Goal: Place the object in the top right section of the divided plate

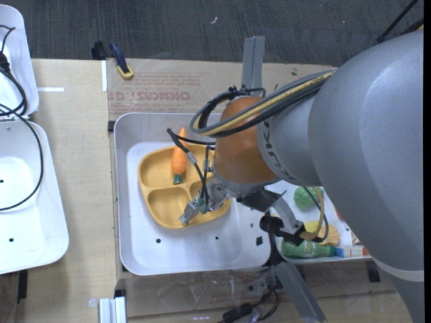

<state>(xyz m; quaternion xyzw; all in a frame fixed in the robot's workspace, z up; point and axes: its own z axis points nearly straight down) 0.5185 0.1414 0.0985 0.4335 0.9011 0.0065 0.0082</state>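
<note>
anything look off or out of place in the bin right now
Nothing looks spilled or damaged. The toy carrot lies in the yellow divided plate, its top leaning on the rim rather than flat. The claw sits low over the plate's lower right section.

Two shallow white bins: left bin [34,247], right bin [128,200]. One yellow divided plate [156,180] with three sections. One toy carrot [178,159] on the plate. One grey arm [363,133], one gripper [192,212]. One green bottle [306,249] at the right bin's lower right. One blue-and-yellow clamp [120,60] on the bench [74,126]. One black cable [17,99] over the left bin.
</note>
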